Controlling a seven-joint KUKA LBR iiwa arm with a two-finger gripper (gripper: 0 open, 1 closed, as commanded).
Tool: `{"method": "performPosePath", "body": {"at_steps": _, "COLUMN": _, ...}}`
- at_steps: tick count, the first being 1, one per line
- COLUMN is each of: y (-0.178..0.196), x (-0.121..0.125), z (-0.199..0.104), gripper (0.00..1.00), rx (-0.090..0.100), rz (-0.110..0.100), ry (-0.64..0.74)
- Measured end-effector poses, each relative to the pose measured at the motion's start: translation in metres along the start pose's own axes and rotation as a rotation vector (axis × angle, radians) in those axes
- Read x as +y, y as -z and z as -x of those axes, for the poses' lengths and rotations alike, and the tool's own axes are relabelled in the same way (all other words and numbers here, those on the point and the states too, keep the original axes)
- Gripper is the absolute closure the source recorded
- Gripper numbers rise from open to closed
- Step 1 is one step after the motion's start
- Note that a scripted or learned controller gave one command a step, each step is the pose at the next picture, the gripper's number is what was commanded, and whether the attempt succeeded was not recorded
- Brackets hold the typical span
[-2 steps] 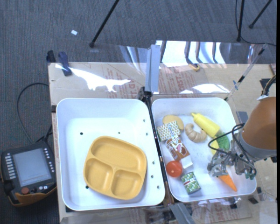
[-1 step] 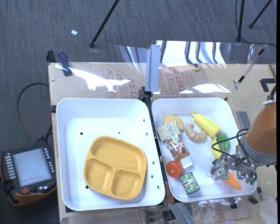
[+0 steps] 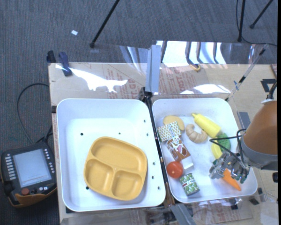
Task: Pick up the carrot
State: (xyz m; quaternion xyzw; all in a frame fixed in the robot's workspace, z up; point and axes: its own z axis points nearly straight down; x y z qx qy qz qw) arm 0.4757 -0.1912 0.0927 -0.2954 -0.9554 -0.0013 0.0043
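The carrot (image 3: 233, 181) is a small orange wedge lying in the right bin (image 3: 225, 106), near its front right corner. My gripper (image 3: 228, 171) is low in that bin, directly over the carrot's upper end, and the carrot's tip sticks out toward the front right from beneath it. The grey arm with its orange band (image 3: 270, 131) comes in over the bin's right rim. The carrot's upper end is hidden under the gripper.
In the right bin lie a yellow banana-like piece (image 3: 206, 124), a tan croissant (image 3: 195, 134), a checkered box (image 3: 171, 131), a brown carton (image 3: 179, 151), a red tomato (image 3: 174, 169), a green can (image 3: 190, 183) and a green-and-yellow item (image 3: 220, 146) just behind the gripper. The left bin (image 3: 75, 121) holds a yellow divided plate (image 3: 116, 167).
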Motion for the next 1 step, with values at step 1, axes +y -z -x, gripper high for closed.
{"method": "performPosePath", "body": {"at_steps": 1, "y": 0.075, "x": 0.0504, "z": -0.0336, "gripper": 1.0, "rx": -0.004, "rz": 0.0, "ry": -0.32}}
